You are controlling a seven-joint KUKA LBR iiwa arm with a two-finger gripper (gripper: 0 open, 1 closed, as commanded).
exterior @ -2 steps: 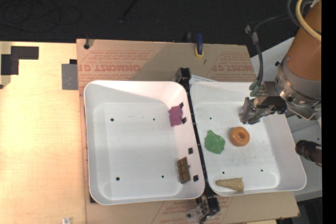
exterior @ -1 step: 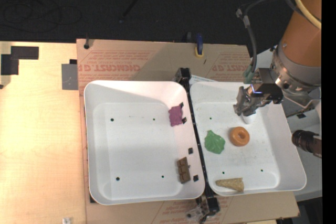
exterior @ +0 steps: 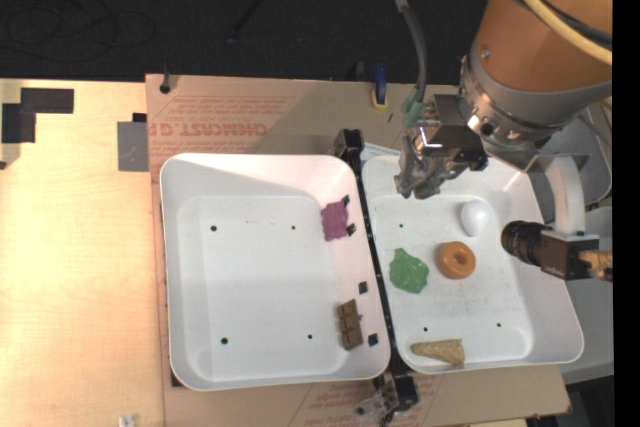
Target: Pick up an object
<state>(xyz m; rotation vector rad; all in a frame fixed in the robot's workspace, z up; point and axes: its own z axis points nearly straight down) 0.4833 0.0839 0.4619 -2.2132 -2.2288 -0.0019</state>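
My gripper [exterior: 415, 183] hangs over the back left part of the right bin [exterior: 545, 335], with nothing visible between its fingers. In that bin lie a green lump [exterior: 408, 271], an orange ring [exterior: 457, 260], a white egg-shaped object [exterior: 474, 214] and a tan wedge [exterior: 440, 351]. The green lump sits below the gripper, toward the front. The left bin [exterior: 200, 315] holds a purple piece [exterior: 334, 220] at its right wall and a brown block [exterior: 349, 324] near its front right corner.
A black divider [exterior: 366, 245] runs between the two bins. The arm's large orange and grey body [exterior: 545, 25] looms over the right bin's back right. A black cylinder [exterior: 540, 247] juts in at the right edge. Cardboard lies under the bins.
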